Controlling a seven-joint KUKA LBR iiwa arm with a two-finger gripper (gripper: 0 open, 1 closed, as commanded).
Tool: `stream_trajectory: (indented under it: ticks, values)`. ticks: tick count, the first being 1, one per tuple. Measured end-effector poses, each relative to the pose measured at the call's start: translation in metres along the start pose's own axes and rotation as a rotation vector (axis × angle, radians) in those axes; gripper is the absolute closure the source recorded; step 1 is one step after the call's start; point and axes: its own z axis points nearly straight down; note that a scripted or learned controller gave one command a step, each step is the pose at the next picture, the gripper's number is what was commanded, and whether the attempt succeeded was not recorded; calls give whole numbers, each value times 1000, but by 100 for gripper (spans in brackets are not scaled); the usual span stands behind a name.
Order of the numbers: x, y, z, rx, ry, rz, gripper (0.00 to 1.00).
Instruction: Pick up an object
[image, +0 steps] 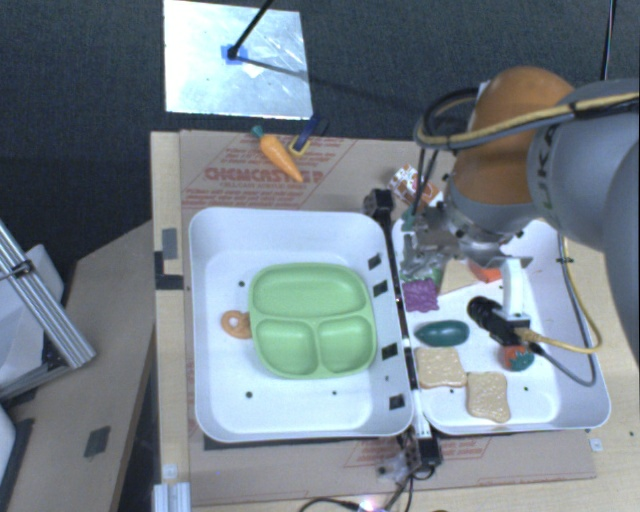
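My gripper (422, 262) hangs low over the left side of the right bin (570, 400), close to the wall between the bins. Just below it lies a purple bunch of grapes (420, 296). In front of that lie a dark green oval piece (441, 332) and two tan bread slices (439, 367) (488, 396). A red and green piece (518, 357) lies to the right, and an orange-red piece (487, 271) peeks out under the arm. The arm hides the back of this bin.
The left bin (215, 400) holds a green divided plate (311, 319) and a small orange ring (235, 324). A toy carrot (280, 157) and a small white-orange item (405, 182) lie on the cardboard behind the bins. A black fitting (489, 317) with a yellow cable (570, 348) hangs over the right bin.
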Motion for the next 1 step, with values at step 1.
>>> stream_trajectory:
  ticks: [1]
  values:
    - [50, 9, 14, -1, 0, 0, 100]
